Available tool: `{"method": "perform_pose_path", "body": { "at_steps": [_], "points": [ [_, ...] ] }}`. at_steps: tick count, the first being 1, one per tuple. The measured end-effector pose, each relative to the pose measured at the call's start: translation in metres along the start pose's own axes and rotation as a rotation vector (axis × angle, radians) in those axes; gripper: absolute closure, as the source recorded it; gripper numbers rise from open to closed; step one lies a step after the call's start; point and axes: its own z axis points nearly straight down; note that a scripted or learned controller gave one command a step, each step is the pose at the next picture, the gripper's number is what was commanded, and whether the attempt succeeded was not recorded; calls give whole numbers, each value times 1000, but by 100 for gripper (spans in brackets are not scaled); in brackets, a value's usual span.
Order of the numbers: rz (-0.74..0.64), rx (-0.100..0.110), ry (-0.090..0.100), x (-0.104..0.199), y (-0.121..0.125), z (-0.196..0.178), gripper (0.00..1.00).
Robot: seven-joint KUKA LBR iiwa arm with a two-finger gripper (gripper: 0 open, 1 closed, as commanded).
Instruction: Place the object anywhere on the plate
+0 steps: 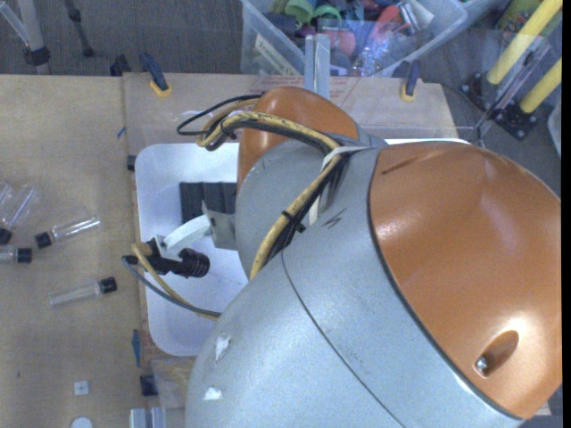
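- The black flat rectangular object (200, 201) lies on the floor of the left white shallow plastic bin (159, 194), in the bin's far half.
- Its visible left edge runs roughly toward and away from the camera. Its right part passes under the robot, so its full length and true long axis cannot be told.
- It lies flat rather than standing, clear of the bin's left wall.
- The gripper (223, 226) sits just beside the object's near right corner, low over the bin. It is mostly covered by the wrist above it, so whether it is open, closed or holding anything cannot be told.
- The grey robot arm with an orange band (401, 283) reaches in from the right and bends down into the left bin. Its large rounded joint is very close to the camera and covers the right and lower part of the view.
- A second orange section of the arm (294, 114) shows above the wrist, with yellow and black cables looping over it.
- The pale wooden bench (62, 132) stretches left of the bin and bears several clear plastic vials with black caps (76, 230), well apart from the bin.
- Two blue clamps (158, 78) grip the bench's far edge.
- Behind the bench stands a clear plastic tub of coloured toys (357, 16), with yellow tubes (535, 25) leaning at the far right.
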Motion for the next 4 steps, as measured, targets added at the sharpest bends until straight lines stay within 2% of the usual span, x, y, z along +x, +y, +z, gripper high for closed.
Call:
{"method": "perform_pose_path", "body": {
  "at_steps": [1, 2, 3, 4],
  "points": [
    [-4, 1, 5, -19, -5, 82, 0],
    [-14, 0, 0, -23, -4, -14, 0],
    [-11, -1, 0, -22, -3, -24, 100],
    [-387, 2, -4, 92, 16, -81, 100]
  ]
}}
